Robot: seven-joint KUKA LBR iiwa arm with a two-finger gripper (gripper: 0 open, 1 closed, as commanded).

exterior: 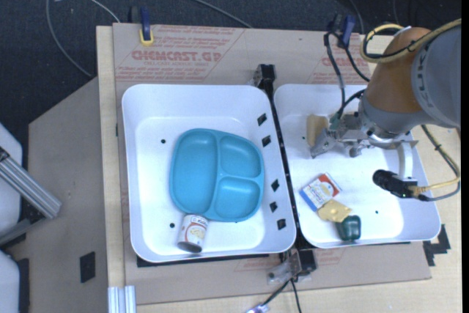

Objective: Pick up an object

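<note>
Dark carpet with loose cables surrounds a cardboard-topped worktop carrying two white bins.
The grey arm with its orange band reaches in from three o'clock, bent down over the right bin; its gripper sits low at that bin's ten o'clock, just beside a tan block, and how far the fingers are spread cannot be told. The right bin also has one blue-and-white packet, one yellow piece and one dark green object clustered toward six o'clock. The left bin holds one blue divided plate at centre and one small can lying at six o'clock.
</note>
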